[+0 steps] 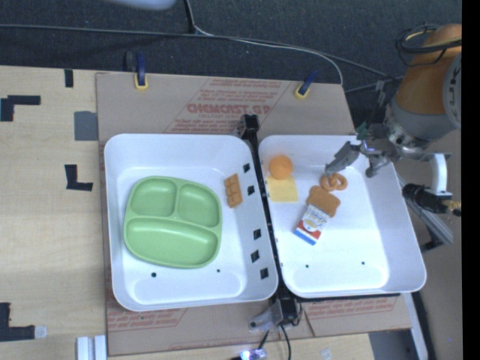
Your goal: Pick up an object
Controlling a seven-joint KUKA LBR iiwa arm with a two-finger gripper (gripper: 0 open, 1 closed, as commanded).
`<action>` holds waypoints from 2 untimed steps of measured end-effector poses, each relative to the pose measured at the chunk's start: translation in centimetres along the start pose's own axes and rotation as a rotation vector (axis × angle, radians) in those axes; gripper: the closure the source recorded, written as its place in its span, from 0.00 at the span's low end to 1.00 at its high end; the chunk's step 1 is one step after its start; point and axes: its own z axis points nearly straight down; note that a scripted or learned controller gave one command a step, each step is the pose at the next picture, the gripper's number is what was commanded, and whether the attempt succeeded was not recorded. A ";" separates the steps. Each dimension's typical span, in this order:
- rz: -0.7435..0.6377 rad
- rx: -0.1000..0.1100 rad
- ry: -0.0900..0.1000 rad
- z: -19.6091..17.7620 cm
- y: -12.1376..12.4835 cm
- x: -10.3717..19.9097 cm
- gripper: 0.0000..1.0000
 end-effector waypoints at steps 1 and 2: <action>-0.004 -0.014 -0.003 -0.9 0.3 0.0 0.00; -0.003 -0.010 -0.003 4.6 0.9 -0.8 0.00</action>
